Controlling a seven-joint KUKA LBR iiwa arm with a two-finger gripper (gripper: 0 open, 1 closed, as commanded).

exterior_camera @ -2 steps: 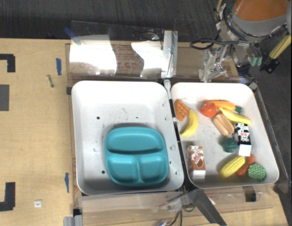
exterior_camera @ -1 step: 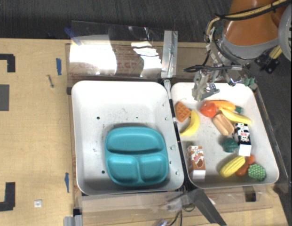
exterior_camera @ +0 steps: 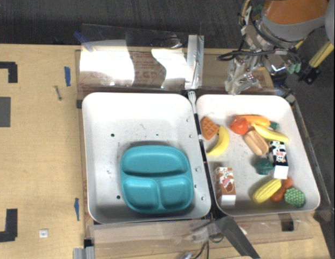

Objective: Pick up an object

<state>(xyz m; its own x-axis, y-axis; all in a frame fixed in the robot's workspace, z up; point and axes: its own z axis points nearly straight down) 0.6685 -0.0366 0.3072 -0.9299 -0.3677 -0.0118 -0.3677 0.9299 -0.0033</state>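
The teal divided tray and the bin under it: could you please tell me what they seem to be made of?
The teal divided tray looks like moulded plastic with a smooth, slightly satin finish: even colour, rounded edges, soft highlights along its three compartments. The left white bin seems to be thin formed plastic, possibly enamelled metal, matte white with dark specks and scuffs; the view leaves that open.

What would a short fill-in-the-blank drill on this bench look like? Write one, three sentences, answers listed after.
1. The teal divided tray lies in the ____ bin of the camera view.
2. The toy banana rests against the right bin's ____ wall.
3. The hand hangs over the right bin's ____ rim, above the pile of toy food.

Missing words: left; left; far
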